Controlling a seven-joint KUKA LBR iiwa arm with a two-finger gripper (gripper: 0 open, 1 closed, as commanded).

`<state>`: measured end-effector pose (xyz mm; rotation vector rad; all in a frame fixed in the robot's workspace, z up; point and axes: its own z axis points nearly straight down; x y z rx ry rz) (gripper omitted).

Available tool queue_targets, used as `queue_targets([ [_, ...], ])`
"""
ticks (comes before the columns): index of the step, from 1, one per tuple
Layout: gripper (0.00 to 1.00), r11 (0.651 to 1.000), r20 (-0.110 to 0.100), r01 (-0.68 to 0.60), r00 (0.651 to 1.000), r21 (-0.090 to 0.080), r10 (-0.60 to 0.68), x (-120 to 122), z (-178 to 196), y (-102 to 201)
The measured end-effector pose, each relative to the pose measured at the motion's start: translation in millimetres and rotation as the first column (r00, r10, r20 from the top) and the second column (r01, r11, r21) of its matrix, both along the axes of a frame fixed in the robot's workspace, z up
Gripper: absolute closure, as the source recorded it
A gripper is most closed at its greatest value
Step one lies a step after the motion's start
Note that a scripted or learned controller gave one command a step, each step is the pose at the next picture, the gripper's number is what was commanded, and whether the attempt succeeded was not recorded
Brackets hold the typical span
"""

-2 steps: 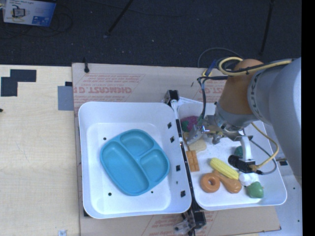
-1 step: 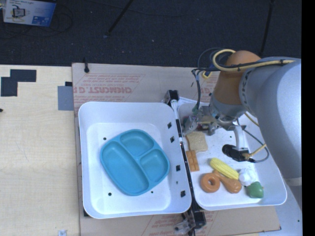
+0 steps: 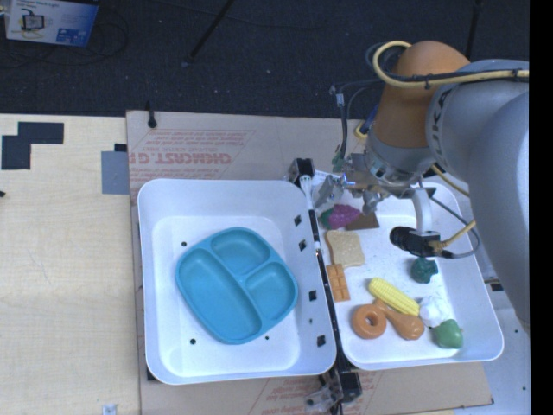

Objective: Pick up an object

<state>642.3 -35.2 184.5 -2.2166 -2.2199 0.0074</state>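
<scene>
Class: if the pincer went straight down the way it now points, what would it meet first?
Probably the purple toy at the back of the right bin, just below the pincer; depth is hard to judge from this slant.

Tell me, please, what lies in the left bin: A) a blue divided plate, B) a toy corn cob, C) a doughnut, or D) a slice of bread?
A: the blue divided plate lies flat in the left bin, while the corn cob, doughnut and bread slice all sit in the right bin.
</scene>
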Motion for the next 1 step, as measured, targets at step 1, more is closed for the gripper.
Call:
queue_targets([
  [1,0.0,1.0,-0.002,0.003,1.0,0.0,-0.003,0.3,-43.0,-47.6],
])
